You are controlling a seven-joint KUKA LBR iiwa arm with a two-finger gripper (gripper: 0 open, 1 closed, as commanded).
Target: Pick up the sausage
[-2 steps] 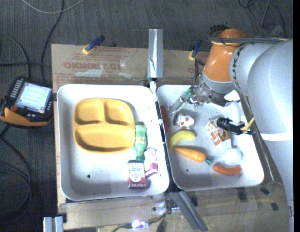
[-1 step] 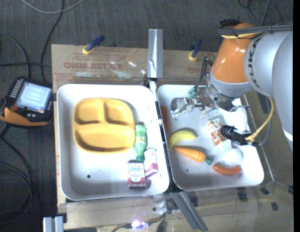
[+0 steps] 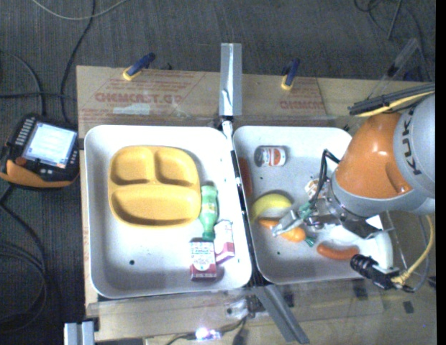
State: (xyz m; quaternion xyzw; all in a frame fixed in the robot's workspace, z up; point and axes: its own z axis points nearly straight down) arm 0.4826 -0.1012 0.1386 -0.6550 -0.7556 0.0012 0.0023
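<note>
My tool [image 3: 293,225] hangs low over the right bin [image 3: 295,139], reaching in from the right, its tip between the lemon [image 3: 271,205] and a small orange piece [image 3: 296,234]. I cannot tell how far it is open; its end is a tangle of dark metal and teal parts, and nothing shows plainly gripped there.

The sausage [image 3: 338,251] lies flat on the floor of that same bin, near the front right corner, just beside and below my wrist, apart from the tool's tip. A small can [image 3: 270,156] lies on its side toward the back of the bin, and a thin reddish piece [image 3: 243,178] rests along the bin's left wall.

In the left bin [image 3: 97,192] sits a yellow divided tray [image 3: 155,185]. At its right edge a green bottle [image 3: 208,210] lies, and a red-labelled carton [image 3: 203,259] rests in front of that, with a pale pink one [image 3: 224,241] touching it. A handheld pendant [image 3: 39,153] lies off the counter [image 3: 101,95], on the left.
</note>
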